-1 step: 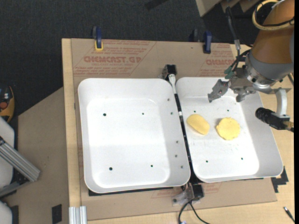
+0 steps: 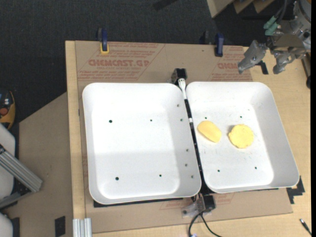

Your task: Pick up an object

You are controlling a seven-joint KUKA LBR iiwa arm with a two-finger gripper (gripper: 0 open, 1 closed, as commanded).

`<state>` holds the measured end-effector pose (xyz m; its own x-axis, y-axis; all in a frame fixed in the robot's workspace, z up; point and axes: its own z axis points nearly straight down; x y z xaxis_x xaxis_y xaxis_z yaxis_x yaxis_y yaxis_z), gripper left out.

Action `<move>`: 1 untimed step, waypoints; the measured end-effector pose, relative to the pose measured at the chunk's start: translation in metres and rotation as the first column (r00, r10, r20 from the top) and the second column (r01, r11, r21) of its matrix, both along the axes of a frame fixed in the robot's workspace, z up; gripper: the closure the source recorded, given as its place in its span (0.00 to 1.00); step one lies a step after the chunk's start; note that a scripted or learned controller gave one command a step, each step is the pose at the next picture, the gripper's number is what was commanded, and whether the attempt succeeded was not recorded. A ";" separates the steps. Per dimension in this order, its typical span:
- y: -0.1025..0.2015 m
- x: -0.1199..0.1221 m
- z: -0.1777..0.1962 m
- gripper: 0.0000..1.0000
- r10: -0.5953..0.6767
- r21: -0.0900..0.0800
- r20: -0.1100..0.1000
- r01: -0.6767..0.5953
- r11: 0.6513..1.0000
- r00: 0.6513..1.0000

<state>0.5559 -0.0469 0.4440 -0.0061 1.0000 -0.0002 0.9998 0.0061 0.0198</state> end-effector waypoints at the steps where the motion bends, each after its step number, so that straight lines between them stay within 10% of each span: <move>1: 0.056 -0.020 -0.148 0.00 0.000 0.002 -0.036 0.000 1.000 0.999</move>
